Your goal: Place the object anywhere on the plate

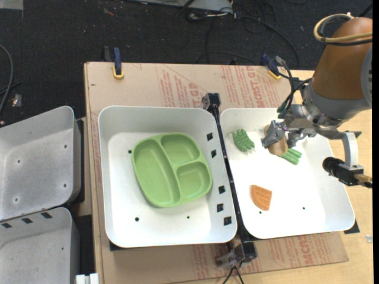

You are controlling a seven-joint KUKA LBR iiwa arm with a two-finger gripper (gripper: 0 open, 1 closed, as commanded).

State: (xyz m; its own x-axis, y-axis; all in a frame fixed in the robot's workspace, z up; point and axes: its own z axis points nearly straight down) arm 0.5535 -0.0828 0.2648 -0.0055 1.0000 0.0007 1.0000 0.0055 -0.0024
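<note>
A light green divided plate [172, 169] lies in the left bin [115, 218]. The right bin [331, 218] holds three things. A dark green leafy toy [243, 140] lies near its left wall, and an orange wedge [261, 197] lies toward the front. A tan piece with a green end [286, 152] lies toward the back. My gripper [280, 136] hangs low right over the tan piece, at or just above it. The wrist hides the contact.
A black divider [222, 164] with clamps runs between the two bins. Spare white bins [35, 158] sit off the bench at the left. A black fitting [340, 169] juts over the right bin's right side.
</note>
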